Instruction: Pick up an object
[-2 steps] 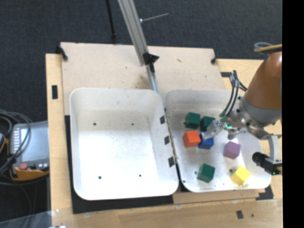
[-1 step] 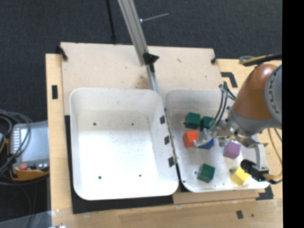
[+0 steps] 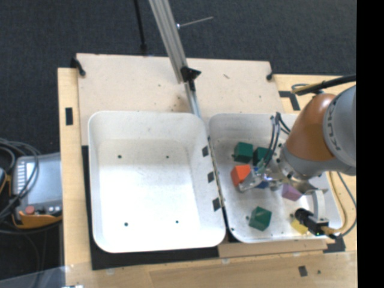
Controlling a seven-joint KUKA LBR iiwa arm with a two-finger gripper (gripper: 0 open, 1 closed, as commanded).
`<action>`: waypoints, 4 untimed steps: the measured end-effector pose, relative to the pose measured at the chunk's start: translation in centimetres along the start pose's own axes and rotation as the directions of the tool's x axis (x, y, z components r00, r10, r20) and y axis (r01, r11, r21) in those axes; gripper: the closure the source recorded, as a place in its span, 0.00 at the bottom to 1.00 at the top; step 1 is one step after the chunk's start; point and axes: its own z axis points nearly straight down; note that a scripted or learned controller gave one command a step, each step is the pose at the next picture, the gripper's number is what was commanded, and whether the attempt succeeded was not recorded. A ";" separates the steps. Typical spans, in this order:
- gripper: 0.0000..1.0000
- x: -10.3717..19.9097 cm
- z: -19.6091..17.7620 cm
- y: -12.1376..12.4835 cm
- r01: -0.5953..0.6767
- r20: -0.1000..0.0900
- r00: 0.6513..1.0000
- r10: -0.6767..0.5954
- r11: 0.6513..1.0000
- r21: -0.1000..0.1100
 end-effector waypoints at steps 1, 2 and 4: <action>1.00 -0.1 -1.3 0.1 -0.008 -0.001 1.000 0.008 1.000 -0.005; 1.00 -0.4 -7.7 0.2 0.002 0.000 1.000 -0.002 1.000 -0.005; 1.00 -0.2 -17.7 1.0 0.007 -0.001 1.000 -0.007 1.000 -0.005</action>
